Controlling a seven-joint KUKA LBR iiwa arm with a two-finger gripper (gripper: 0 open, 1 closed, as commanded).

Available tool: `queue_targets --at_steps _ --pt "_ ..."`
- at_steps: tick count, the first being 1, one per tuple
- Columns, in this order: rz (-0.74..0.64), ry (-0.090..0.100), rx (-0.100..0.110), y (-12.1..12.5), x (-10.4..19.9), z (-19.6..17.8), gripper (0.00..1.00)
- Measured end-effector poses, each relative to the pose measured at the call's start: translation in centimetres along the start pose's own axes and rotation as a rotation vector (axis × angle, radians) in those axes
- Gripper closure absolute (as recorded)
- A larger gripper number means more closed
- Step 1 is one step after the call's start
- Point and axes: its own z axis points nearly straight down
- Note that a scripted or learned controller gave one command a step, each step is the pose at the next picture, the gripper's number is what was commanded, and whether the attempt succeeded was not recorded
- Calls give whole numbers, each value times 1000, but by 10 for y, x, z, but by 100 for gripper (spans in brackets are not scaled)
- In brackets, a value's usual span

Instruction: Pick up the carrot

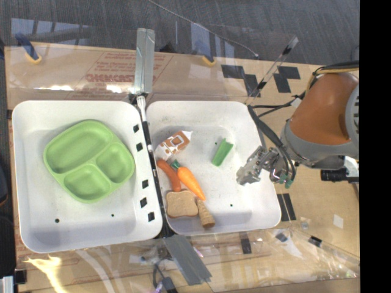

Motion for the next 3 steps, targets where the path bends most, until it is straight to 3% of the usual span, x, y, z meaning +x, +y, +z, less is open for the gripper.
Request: queue_targets --at_steps 1,2,3 --pt "-86 0 0 14 31 -10 100" --pt "-631 1 0 1 24 13 100" --pt "-696 -1 -2 98 61 26 100"
